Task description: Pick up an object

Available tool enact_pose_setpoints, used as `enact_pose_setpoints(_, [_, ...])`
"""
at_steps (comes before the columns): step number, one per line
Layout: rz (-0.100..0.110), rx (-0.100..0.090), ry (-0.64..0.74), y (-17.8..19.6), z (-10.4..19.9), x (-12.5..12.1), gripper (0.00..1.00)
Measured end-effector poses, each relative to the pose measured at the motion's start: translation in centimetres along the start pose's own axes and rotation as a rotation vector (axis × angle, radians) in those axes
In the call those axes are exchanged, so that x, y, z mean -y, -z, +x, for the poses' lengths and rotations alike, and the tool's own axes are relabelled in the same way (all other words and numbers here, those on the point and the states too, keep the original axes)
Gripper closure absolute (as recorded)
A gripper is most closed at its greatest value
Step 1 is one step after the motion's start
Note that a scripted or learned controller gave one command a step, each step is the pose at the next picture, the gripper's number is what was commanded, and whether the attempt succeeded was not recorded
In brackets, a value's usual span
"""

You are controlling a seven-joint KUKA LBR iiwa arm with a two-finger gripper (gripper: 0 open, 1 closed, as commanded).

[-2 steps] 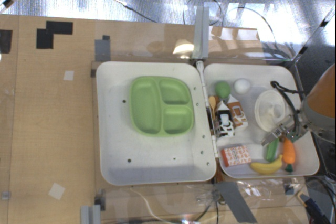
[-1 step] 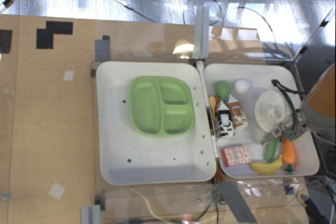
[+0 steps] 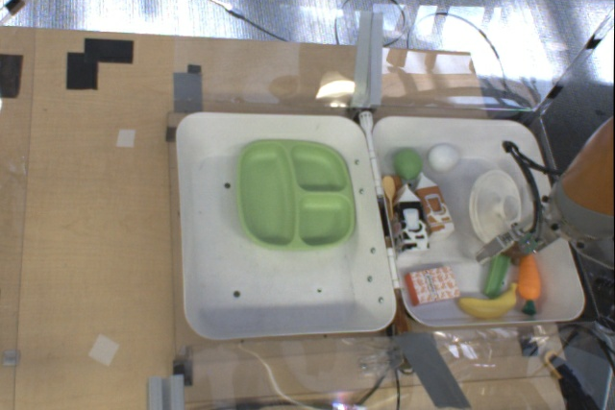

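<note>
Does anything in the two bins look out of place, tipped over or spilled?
Nothing stands out. The green divided plate lies flat in the left bin. The toys in the right bin, among them a banana and a carrot, lie loosely together, with nothing spilled.

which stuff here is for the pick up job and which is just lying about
Job: gripper; right bin's pickable items: carrot, banana, green cucumber, red box, white ball, white cup.

Lying about: green divided plate in left bin, cables.
</note>
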State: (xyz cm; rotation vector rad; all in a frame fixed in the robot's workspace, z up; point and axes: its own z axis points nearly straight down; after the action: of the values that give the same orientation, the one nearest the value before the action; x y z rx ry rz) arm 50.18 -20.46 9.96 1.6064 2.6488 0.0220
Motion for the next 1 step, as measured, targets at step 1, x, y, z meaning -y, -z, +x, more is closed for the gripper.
enact_pose_setpoints(1, [-0.010,0.022,0.005,1.51,-0.60,-0.33,1.00])
